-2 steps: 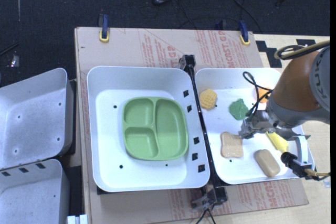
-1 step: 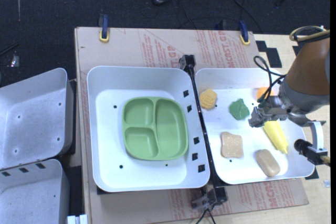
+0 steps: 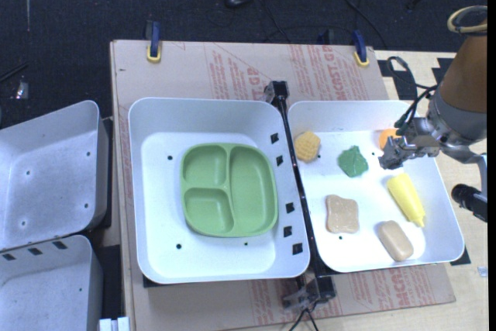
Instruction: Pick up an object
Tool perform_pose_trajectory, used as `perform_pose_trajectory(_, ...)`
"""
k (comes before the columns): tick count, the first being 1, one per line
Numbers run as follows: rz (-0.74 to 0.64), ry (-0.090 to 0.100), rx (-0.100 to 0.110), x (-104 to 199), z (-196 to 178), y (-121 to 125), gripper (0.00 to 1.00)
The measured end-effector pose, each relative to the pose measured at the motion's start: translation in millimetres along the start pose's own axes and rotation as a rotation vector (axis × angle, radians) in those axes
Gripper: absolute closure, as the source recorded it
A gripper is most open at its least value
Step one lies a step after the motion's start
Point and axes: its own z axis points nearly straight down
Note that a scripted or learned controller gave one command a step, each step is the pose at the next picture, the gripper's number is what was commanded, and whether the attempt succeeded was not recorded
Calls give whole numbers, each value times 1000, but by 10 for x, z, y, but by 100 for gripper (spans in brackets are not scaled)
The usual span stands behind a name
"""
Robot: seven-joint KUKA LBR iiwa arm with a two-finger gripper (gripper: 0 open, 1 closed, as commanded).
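The right bin (image 3: 325,116) holds several toy foods. A yellow bumpy piece (image 3: 308,145) lies at its far left, with a green piece (image 3: 353,161) just right of it. Toward the front sit a tan toast slice (image 3: 342,214) and a tan roll (image 3: 395,239), and a yellow banana-like piece (image 3: 407,198) lies beside them. My gripper (image 3: 392,150) hangs over the bin's right side, between the green piece and the banana-like piece. An orange piece (image 3: 384,137) peeks out right behind it, partly hidden. Nothing shows between the gripper's tips.
The left bin (image 3: 155,167) holds a green divided plate (image 3: 230,190). A black divider (image 3: 293,182) runs between the two bins. Grey trays (image 3: 46,167) sit off the bench to the left. Clamps (image 3: 154,43) pin the board's far edge.
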Motion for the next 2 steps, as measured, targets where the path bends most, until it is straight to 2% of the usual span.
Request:
perform_pose_trajectory(1,1,0,1,-72,-452,23,100)
perform_pose_trajectory(2,-5,4,6,449,-486,-19,100)
